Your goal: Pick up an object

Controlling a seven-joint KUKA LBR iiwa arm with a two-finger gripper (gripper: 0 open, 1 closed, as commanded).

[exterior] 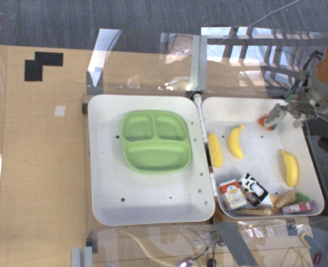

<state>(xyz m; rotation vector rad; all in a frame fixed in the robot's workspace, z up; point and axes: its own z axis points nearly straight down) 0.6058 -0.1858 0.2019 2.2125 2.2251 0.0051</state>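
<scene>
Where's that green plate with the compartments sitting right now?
The green divided plate lies flat in the middle of the left white bin, well away from the corn cob and bananas in the right bin.

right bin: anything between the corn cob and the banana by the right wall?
Yes. In the camera view, a second banana lies between the corn cob and the right-hand banana; the rest of that stretch is bare white bin floor.
</scene>
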